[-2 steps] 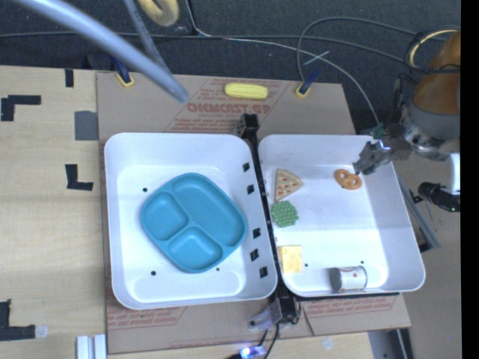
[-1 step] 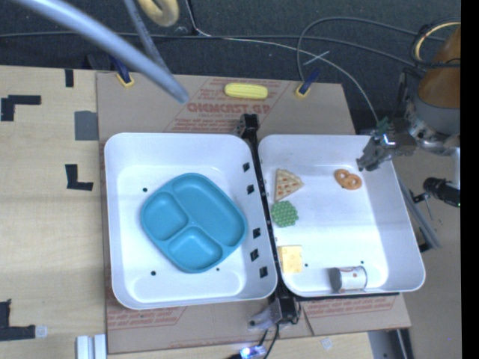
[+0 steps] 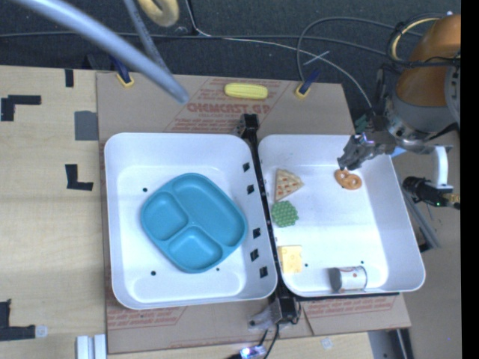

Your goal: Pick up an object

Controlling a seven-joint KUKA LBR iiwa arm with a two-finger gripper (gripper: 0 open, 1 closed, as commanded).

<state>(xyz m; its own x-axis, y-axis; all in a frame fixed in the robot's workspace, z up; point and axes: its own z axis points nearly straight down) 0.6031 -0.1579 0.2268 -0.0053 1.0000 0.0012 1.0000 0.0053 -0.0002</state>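
1. Hand (image 3: 352,158): poised above the pretzel (image 3: 348,179) in the right bin (image 3: 389,223); finger spread cannot be told.
2. Step: approach for the grasp.
3. Next: descend squarely over the pretzel, then close.

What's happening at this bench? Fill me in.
A robot arm reaches in from the right, its gripper hanging just above a small pretzel in the right bin. Nothing is lifted yet. That bin also holds a pizza slice, a green piece, a yellow block and a small can. The left bin holds a blue divided plate.
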